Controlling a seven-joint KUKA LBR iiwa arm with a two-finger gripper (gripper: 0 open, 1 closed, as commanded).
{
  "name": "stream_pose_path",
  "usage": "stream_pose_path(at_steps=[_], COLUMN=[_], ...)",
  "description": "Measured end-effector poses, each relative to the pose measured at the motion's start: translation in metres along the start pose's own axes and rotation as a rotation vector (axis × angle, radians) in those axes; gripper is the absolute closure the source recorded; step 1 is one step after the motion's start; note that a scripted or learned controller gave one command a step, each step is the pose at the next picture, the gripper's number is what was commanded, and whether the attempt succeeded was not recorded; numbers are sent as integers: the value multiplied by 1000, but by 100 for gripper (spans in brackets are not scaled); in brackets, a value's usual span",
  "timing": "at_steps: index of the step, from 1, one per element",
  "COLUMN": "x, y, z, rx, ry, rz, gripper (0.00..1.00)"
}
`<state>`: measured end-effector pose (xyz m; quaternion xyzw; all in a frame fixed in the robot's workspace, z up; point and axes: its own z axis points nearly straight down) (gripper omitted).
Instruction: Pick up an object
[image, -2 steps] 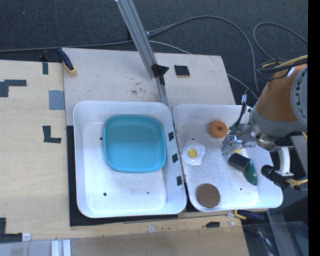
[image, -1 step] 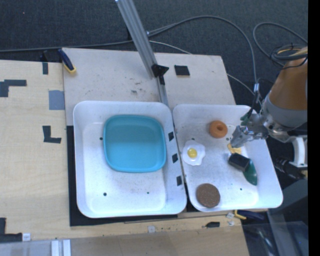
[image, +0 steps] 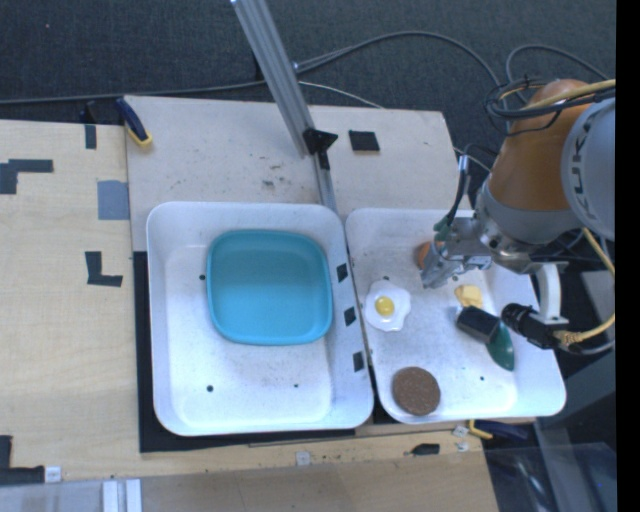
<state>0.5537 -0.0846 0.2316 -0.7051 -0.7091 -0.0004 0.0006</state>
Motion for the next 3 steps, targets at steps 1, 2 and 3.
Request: stream_pose_path(at_steps=[1,2,3], x=[57,111,165], y=[16,22,23], z=[4,14,20], rx=[1,1,1], ry=[0,-1,-1], rz=[1,1,1], gripper=[100,100,100])
